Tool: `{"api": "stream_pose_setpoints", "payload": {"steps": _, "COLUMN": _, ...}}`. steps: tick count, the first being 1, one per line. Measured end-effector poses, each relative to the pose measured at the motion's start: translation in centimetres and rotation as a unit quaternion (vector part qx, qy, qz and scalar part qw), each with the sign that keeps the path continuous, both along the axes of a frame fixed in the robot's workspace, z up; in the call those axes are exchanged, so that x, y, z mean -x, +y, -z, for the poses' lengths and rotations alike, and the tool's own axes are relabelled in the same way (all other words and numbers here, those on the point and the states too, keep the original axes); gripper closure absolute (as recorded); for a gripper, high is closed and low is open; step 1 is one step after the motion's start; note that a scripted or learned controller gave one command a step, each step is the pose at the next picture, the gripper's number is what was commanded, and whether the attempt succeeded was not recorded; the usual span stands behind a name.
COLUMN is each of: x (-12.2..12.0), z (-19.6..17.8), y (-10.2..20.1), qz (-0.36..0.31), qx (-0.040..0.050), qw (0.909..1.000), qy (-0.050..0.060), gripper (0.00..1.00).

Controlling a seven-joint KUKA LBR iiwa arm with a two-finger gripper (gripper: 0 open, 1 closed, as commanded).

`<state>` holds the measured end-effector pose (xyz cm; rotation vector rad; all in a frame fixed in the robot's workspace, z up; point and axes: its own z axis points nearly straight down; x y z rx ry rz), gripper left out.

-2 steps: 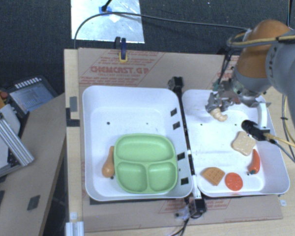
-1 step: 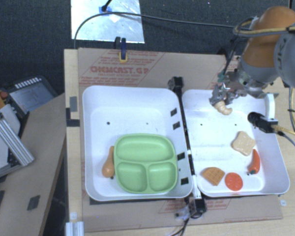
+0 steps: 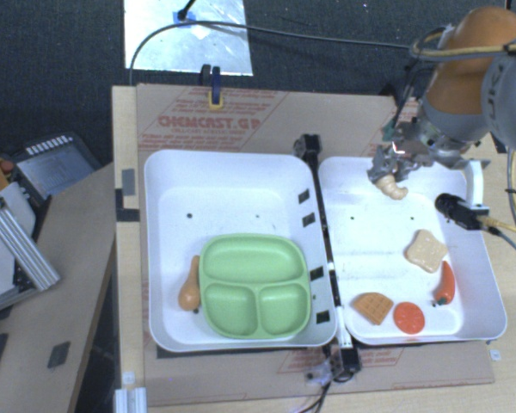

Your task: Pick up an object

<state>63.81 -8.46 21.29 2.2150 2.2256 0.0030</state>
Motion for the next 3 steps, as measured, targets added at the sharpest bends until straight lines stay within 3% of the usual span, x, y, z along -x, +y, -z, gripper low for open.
{"api": "stream_pose_setpoints", "payload": {"steps": 3, "x": 1.8, "z": 1.0, "y": 15.8, "qz": -0.003, "qx": -0.0010, "qw": 1.0000, "qy": 0.001, "gripper": 1.00}}
